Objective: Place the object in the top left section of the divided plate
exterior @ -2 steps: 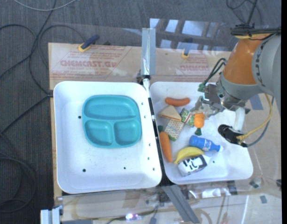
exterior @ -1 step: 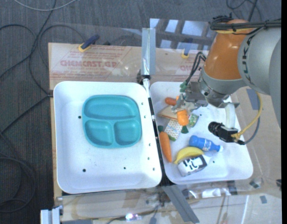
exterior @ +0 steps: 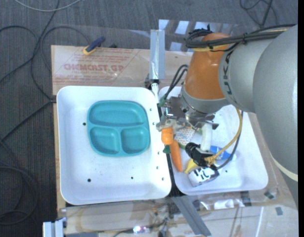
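Honestly it looks mid-pickup: the hand (exterior: 167, 125) hangs over the carrot (exterior: 172, 147) at the right bin's (exterior: 250, 174) left edge, grip unreadable, and next comes the teal divided plate (exterior: 118, 127).

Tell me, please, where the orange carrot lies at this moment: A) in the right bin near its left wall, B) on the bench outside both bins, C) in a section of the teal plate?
A: the carrot lies in the right bin, just beside the divide, while the teal plate sits in the left bin.
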Action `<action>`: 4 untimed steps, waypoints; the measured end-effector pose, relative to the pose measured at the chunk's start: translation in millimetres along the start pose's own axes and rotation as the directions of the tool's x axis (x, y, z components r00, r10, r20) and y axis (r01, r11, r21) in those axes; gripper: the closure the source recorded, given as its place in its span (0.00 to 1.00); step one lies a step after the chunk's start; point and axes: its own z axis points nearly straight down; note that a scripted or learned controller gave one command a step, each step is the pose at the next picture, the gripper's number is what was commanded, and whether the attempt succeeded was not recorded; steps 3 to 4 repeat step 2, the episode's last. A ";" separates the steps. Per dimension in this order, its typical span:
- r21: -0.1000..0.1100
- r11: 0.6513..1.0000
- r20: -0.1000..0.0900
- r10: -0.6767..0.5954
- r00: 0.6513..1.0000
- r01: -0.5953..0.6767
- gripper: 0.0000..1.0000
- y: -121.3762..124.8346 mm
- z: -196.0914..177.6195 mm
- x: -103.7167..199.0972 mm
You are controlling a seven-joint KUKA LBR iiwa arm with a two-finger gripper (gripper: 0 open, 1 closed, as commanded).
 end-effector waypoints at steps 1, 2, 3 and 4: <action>0.000 1.000 0.000 0.001 1.000 -0.001 0.00 0.1 -0.1 -0.4; -0.003 0.998 0.001 -0.064 0.998 0.064 0.00 30.8 -65.7 -11.4; -0.003 0.998 0.001 -0.064 0.998 0.064 0.00 30.8 -65.7 -11.4; -0.003 0.998 0.001 -0.064 0.998 0.064 0.00 30.8 -65.7 -11.4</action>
